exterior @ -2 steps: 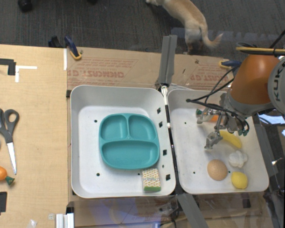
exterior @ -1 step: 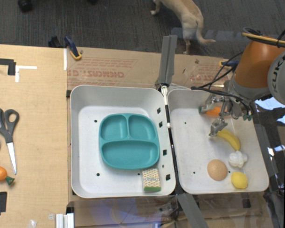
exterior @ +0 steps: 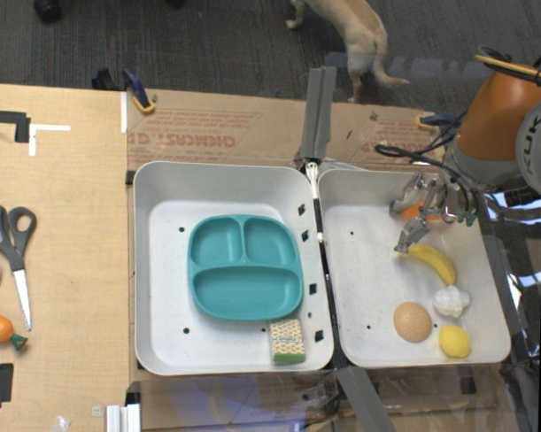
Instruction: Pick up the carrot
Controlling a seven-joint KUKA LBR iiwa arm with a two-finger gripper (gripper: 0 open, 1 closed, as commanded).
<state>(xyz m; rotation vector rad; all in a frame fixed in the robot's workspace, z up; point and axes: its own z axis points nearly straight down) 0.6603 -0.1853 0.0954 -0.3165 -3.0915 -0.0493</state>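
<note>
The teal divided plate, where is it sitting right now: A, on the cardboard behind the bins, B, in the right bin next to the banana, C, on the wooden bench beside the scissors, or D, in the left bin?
D: the teal divided plate lies flat on the floor of the left bin, with a sponge just off its near right corner, while the banana lies in the right bin.

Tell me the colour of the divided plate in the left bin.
Teal; the divided plate shows plainly in the camera view.
</note>
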